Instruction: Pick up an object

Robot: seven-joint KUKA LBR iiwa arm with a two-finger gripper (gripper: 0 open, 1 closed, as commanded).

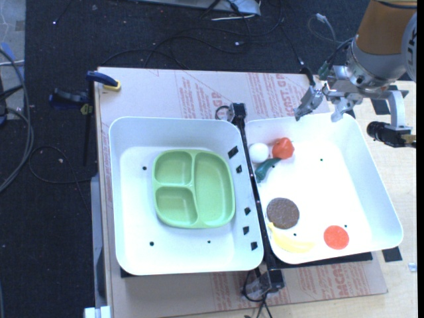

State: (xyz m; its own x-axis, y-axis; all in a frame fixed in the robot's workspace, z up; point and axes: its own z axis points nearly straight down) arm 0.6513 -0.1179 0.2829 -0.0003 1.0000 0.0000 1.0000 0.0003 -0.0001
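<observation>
The gripper [322, 106] hangs wide open and holds nothing over the right white plastic bin's [371, 171] top edge, well apart from the small red ball [283, 147].

red print on board [199, 98], unreadable

Bright, even overhead light washes the two white bins [192, 128] almost to glare, flattening their walls, while the dark floor [46, 38] around the bench stays dim and speckled. Shadows are soft and short, lying close under the green tray [194, 188] and the bin rims. The picture is slightly soft and grainy, with the arm [387, 18] blurred at the top right.
</observation>
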